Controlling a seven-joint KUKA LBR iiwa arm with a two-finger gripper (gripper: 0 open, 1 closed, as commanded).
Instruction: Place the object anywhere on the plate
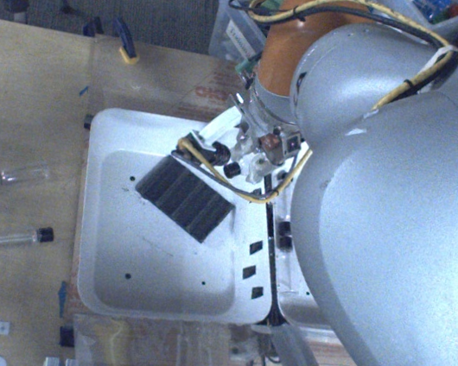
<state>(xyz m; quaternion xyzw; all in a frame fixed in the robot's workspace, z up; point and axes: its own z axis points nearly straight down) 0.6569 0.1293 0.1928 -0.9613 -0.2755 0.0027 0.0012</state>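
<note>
My gripper (184,198) hangs over the left white bin (107,279), above the back half of its floor. From this angle it appears as a black ribbed block tilted down to the right, with yellow and black cables running into it from the wrist (258,143). Whatever lies under the block is hidden. The grey arm with its orange band (294,40) covers most of the right side, including nearly all of the right bin (295,308).
The left bin's floor bears a few small dark specks (128,275). Clear vials with black caps (20,236) lie on the wooden bench to the left. Black clips (253,270) sit on the rim between the bins. A plastic crate (243,5) stands at the back.
</note>
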